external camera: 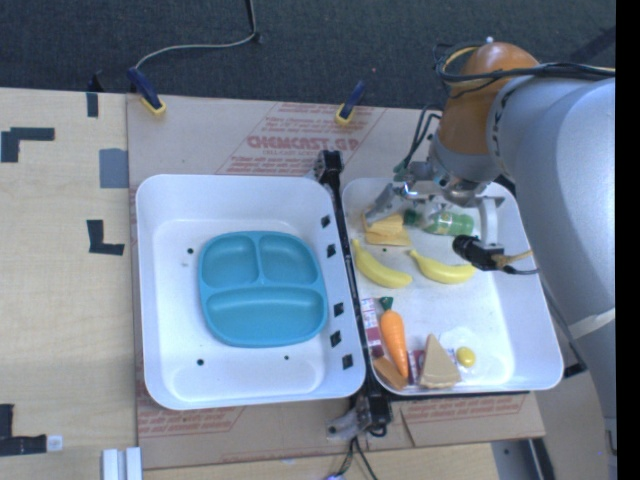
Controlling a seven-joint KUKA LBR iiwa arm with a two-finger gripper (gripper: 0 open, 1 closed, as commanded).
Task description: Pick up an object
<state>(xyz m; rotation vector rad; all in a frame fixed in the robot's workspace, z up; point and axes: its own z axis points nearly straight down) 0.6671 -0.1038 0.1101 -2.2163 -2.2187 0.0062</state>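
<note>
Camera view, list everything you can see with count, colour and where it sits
Bins: 2, white, side by side on the bench
Divided plate: 1, blue, left bin
Bananas: 2, yellow, right bin, middle
Cheese wedge: 1, yellow, right bin, far end under the tool
Green item: 1, by the tool, identity unclear
Carrot: 1, orange, right bin, near end
Sandwich wedge: 1, tan, beside carrot
Clamps: 2, blue and yellow, far edge of the cardboard
Arm: 1, grey with orange band
Tool: 1, over cheese wedge
</note>
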